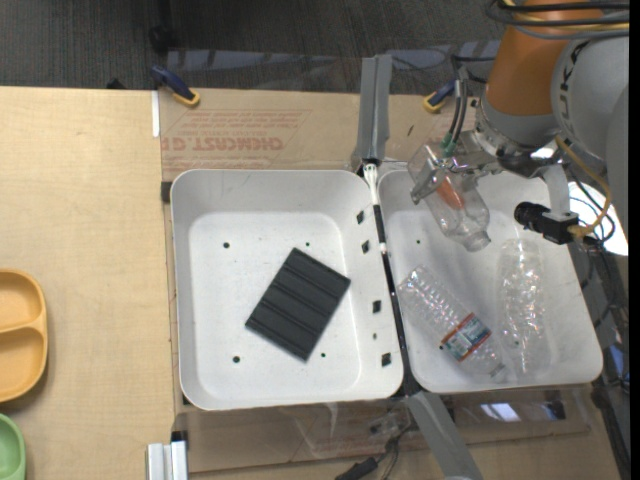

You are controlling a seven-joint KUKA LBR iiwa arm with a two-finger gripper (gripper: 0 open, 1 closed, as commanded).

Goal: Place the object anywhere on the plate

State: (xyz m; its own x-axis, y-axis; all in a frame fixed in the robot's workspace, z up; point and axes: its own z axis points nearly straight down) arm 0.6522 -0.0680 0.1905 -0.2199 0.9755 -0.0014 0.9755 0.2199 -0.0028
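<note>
Hovering over the right bin (590, 363), the claw (447, 181) seems clenched on a clear plastic cup (463, 213), lifted clear so it can travel. Crushed bottles (440, 313) stay in that bin. The black slab (298, 303), probably the plate, lies flat in the left bin (200, 268), well apart on the tabletop (80, 188).

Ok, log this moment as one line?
gripper: over right bin, at clear cup, grasp unclear | bottles: in right bin | black plate: left bin, bare
</note>
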